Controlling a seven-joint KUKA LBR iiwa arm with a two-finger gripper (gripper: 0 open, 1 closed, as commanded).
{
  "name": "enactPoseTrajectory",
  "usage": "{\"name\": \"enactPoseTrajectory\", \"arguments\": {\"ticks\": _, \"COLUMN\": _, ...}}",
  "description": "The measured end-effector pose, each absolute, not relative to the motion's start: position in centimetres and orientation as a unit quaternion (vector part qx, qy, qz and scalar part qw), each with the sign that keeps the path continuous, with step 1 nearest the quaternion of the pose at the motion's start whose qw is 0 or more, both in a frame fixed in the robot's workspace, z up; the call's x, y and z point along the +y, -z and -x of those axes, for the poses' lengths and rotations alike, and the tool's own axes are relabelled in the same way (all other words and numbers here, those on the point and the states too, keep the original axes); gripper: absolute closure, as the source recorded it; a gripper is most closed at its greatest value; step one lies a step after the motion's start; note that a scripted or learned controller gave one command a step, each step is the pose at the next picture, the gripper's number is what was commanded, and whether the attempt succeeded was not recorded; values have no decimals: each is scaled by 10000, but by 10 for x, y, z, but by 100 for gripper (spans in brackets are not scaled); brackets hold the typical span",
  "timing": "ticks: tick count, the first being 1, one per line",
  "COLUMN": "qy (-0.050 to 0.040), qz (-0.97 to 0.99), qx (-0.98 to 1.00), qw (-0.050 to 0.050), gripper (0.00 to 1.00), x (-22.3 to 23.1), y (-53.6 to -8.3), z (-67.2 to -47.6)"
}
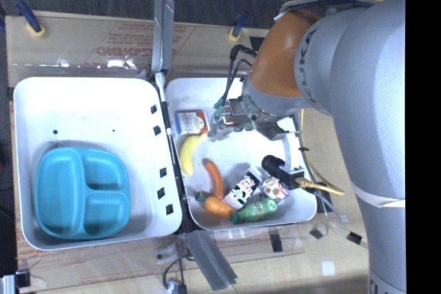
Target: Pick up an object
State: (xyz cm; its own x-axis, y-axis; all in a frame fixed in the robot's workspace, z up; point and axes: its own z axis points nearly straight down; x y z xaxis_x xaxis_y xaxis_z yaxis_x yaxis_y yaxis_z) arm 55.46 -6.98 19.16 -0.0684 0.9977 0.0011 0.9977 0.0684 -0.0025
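Inside the right white bin (293, 213), the gripper (225, 122) hovers, grip state unclear, over one blue-orange pouch (190, 122), one yellow banana (187, 152), one orange sausage (215, 177), one carrot (218, 205). Left bin (83, 93): one blue divided tray (81, 193).

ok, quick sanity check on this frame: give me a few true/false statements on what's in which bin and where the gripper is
1. The blue divided tray lies in the left bin. True.
2. The banana lies in the left bin. False: it is in the right bin, near its left wall.
3. The gripper is above the right bin. True.
4. The carrot sits at the right bin's far edge. False: it is at the near edge, beside the green bottle.
5. The right bin holds several objects. True.
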Motion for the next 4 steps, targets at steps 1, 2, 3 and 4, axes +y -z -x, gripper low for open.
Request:
{"name": "enactPoseTrajectory", "arguments": {"ticks": 1, "qy": -5, "qz": 6757, "qx": -7371, "qw": 5, "gripper": 100, "x": -82, "y": -192, "z": -569}}
{"name": "enactPoseTrajectory", "arguments": {"ticks": 2, "qy": -6, "qz": 6756, "qx": -7372, "qw": 7, "gripper": 0, "x": -82, "y": -191, "z": -569}}
{"name": "enactPoseTrajectory", "arguments": {"ticks": 3, "qy": 3, "qz": 6529, "qx": -7574, "qw": -18, "gripper": 0, "x": -102, "y": -94, "z": -545}}
{"name": "enactPoseTrajectory", "arguments": {"ticks": 4, "qy": -6, "qz": 6511, "qx": -7590, "qw": -2, "gripper": 100, "x": -101, "y": -102, "z": -545}}
